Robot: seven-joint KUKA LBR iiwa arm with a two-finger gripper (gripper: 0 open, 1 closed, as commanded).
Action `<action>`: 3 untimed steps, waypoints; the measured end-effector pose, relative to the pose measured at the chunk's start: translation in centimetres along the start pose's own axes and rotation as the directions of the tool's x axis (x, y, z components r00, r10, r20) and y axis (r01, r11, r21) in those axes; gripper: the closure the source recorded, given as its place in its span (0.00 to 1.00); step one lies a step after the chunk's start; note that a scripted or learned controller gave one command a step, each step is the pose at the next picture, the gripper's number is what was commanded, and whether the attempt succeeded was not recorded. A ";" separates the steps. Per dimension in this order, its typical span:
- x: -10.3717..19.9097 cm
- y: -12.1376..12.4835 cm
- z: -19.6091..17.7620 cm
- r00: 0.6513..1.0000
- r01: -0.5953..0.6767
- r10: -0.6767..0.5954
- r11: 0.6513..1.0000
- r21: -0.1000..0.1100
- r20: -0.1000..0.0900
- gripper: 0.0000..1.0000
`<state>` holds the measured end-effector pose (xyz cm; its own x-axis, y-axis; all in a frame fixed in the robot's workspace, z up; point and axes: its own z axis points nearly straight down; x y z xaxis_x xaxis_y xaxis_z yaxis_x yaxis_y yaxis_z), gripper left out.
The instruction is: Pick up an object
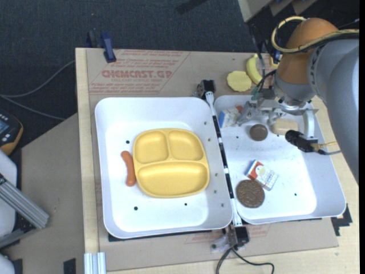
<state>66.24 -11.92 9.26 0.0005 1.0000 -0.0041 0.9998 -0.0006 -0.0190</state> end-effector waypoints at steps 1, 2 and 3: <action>1.1 -0.1 0.7 1.000 0.000 0.000 1.000 0.006 0.010 0.00; 1.1 -0.1 0.8 1.000 -0.002 0.002 1.000 0.007 0.008 0.00; 0.7 -0.1 0.9 1.000 0.001 -0.001 1.000 0.008 0.000 0.00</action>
<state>66.10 -11.23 8.32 -0.0004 1.0000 -0.0041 0.9996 0.0003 -0.0266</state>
